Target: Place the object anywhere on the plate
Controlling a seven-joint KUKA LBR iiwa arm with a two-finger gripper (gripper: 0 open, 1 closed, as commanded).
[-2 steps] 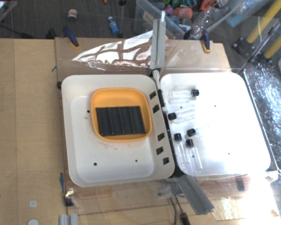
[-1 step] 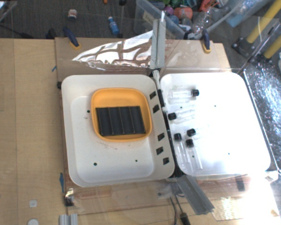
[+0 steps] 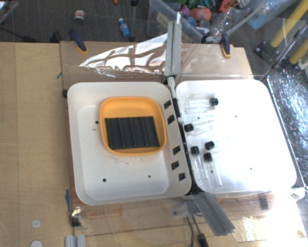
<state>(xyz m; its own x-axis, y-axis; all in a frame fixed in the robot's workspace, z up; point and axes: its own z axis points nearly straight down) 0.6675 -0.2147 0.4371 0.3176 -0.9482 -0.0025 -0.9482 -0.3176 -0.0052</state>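
Lying flat in the middle of the orange plate [image 3: 133,106] is a black ribbed block [image 3: 131,133], inside the left white bin [image 3: 92,184]. So the job looks done to me. Small clear tubes with black caps [image 3: 207,145] sit in the right bin [image 3: 256,138]. I cannot tell how the arm is posed or how the gripper is set.

One fixed camera, high above bench, slanted down, both bins [image 3: 82,189]
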